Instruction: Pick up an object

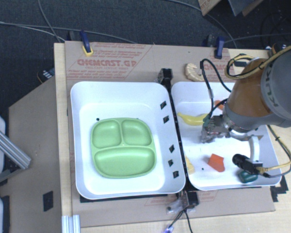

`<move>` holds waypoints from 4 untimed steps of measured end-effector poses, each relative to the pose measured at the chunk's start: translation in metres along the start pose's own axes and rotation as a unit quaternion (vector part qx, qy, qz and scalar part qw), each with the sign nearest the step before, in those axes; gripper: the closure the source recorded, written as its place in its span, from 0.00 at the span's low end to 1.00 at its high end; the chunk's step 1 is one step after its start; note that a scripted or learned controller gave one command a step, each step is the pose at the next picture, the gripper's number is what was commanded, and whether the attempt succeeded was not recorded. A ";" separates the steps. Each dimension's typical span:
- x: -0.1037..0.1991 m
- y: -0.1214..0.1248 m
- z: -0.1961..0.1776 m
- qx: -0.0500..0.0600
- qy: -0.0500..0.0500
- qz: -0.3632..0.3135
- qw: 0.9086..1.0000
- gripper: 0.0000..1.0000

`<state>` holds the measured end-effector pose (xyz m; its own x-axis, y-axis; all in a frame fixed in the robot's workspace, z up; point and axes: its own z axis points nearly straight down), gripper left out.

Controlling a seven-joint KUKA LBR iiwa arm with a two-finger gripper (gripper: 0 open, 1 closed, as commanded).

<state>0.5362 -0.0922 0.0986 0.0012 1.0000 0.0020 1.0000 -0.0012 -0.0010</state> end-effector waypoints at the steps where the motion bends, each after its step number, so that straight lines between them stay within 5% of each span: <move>1: -0.007 0.001 -0.062 -0.003 -0.001 -0.001 1.000 1.00; 3: -0.019 0.004 -0.184 -0.004 -0.002 -0.001 1.000 1.00; 4: -0.019 0.005 -0.187 -0.002 -0.001 -0.001 1.000 1.00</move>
<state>0.5411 -0.1112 0.2853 -0.0013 1.0000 -0.0005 1.0000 0.0013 0.0022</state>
